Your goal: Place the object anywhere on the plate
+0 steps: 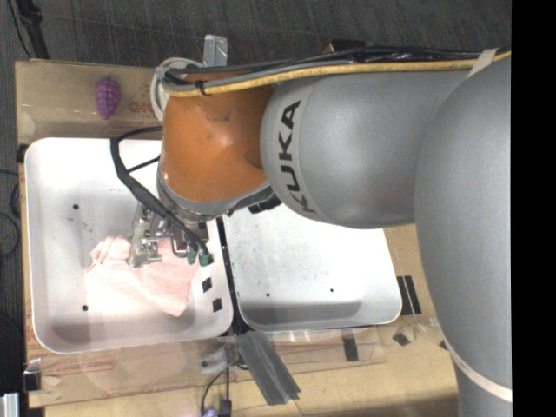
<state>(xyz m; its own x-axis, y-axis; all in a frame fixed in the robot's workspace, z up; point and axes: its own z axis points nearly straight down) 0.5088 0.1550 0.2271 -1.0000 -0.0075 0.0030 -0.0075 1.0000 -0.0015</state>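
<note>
On the bench's far left edge, outside the bins: one purple grape bunch [107, 97]. Two white bins side by side. Left bin [52, 181] contains one pink cloth [143, 281], crumpled, toward the near right part. My gripper [149, 243] is low over the cloth's upper edge; can't tell finger state from here, or whether it touches the cloth. Right bin [313, 276]: bare floor where visible, my arm [347, 137] covers its far side.
</note>
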